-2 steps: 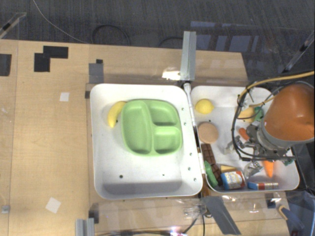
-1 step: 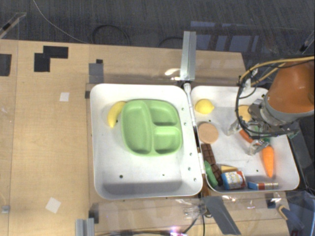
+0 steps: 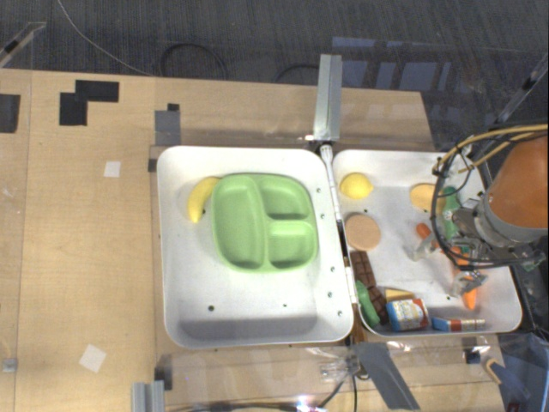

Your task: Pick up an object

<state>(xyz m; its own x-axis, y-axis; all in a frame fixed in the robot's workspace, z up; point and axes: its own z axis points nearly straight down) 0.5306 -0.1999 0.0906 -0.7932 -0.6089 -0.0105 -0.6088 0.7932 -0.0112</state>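
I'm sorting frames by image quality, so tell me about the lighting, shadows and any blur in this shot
In the camera view the light is soft and even; a grey shadow falls across the near floor of the left bin, and another under the green divided tray. The arm at the right looks slightly soft, its wrist cables hiding the gripper. Small items along the right bin near edge are too blurred to identify.

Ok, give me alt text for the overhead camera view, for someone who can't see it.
A grey and orange robot arm reaches from the right over the right bin, which holds small toy foods including a lemon and a round cookie. The left bin holds a green divided plate with a banana beside it.
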